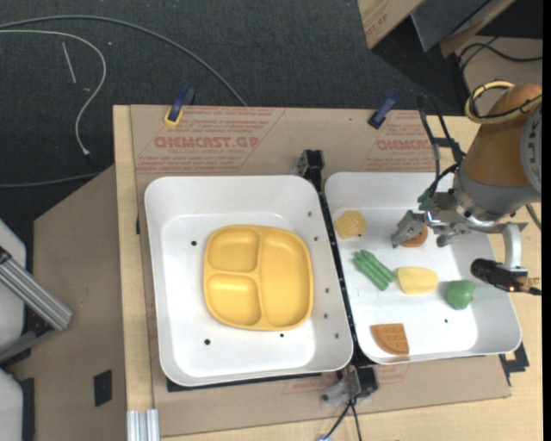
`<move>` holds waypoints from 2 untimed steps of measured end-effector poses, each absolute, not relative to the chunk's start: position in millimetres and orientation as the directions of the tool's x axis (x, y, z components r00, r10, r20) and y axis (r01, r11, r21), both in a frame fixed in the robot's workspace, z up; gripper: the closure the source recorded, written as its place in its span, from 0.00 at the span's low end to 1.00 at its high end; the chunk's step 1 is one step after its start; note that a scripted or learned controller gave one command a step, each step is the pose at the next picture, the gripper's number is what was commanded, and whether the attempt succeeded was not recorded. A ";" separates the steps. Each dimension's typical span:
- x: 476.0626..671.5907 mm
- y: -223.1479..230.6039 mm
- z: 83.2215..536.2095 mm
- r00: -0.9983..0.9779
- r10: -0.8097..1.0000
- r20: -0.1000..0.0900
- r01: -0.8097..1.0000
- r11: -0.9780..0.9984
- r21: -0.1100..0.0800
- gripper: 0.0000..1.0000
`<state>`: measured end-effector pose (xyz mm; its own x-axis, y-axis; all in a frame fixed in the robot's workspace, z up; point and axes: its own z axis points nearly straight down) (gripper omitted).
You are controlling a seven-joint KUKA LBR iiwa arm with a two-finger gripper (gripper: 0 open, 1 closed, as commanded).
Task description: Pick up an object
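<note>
While low in the right bin [482,344], jaws spread around an orange piece [416,239]

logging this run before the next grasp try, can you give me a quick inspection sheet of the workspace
surface: two shallow white bins, left bin and right bin, on a brown board held by blue clamps.
job's things: in the right bin, pale yellow round piece, green ridged piece, yellow oval piece, small green lump, tan waffle-like wedge, orange-brown piece under the gripper.
clutter: yellow three-compartment plate in the left bin.
grippers: gripper low over the orange-brown piece; hold not confirmed.
cables: white cable on dark carpet, black cables by the arm.
surroundings: cardboard box at top.
</note>
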<state>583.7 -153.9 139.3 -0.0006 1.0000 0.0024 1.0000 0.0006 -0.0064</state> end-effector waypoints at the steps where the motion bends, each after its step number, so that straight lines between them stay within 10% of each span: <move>1: 582.6 -152.9 86.1 0.000 1.000 0.003 1.000 0.000 -0.008 0.00; 2: 584.8 -153.2 101.1 0.000 1.000 0.002 1.000 0.000 0.000 1.00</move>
